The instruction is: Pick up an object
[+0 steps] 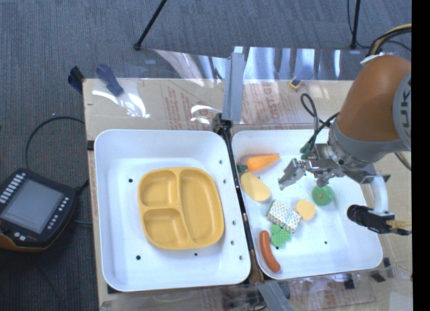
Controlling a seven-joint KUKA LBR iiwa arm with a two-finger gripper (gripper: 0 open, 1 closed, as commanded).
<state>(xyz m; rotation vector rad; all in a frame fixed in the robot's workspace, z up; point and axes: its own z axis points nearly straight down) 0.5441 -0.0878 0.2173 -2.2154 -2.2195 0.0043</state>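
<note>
Camera view: gripper (293,174) open, empty, just right of pale yellow piece (255,187).

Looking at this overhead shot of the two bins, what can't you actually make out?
- Gripper: too small and blurred in the camera view to tell how the jaws stand, or whether they touch anything.
- Green object: partly covered by the arm's wrist; its shape is unclear.
- Small green piece: tucked against the patterned block; too small to identify.
- Right bin: its far right corner lies under the arm.
</note>
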